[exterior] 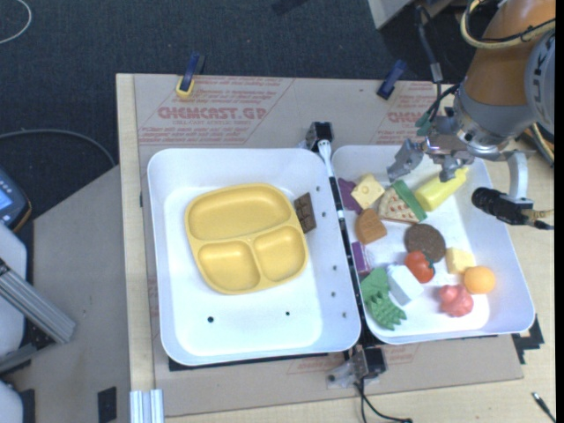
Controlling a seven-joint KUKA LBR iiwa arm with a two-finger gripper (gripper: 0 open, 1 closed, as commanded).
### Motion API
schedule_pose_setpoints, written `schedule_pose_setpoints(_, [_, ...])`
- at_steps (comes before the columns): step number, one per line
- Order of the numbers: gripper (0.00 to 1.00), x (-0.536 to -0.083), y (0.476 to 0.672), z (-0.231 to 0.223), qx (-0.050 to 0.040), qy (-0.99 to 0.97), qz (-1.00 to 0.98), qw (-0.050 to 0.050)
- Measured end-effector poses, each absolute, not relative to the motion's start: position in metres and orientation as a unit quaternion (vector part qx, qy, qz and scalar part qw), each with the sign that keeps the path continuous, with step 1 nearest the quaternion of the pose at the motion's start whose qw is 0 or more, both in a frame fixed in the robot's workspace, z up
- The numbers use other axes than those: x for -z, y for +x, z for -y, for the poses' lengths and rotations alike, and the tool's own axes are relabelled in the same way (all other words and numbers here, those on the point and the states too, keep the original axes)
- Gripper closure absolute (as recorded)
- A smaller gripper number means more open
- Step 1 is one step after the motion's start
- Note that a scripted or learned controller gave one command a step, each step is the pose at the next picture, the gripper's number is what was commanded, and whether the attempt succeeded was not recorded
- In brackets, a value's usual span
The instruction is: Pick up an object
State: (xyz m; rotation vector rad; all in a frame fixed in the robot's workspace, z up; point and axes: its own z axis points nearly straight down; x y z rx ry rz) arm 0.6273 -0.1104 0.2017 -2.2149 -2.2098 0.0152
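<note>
The arm's gripper (429,159) hovers over the far end of the right bin (515,280), jaws apparently spread and empty above the yellow-green toy (438,189), so the approach looks underway; next, descend and close.

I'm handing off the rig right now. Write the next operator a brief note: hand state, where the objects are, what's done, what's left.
Hand: low over the far end of the right bin, by the yellow bottle and green piece. I can't tell whether anything is gripped.
Objects: toy food crowds the right bin, including a cheese block, brown patty, tomato, orange and green leafy piece.
Left bin: yellow divided plate, with a small brown piece at its edge.
Done: no lift visible.
Left: grasp one object and raise it.
</note>
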Motion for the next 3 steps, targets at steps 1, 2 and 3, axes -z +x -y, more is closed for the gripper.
schedule_pose_setpoints(1, [0.0,-0.21,0.63,0.11,-0.0001,-0.707,0.707,0.001])
schedule_pose_setpoints(2, [0.0,-0.157,0.625,0.119,-0.0017,-0.707,0.707,0.002])
schedule_pose_setpoints(3, [0.0,-0.108,0.628,0.127,-0.0019,-0.707,0.707,0.003])
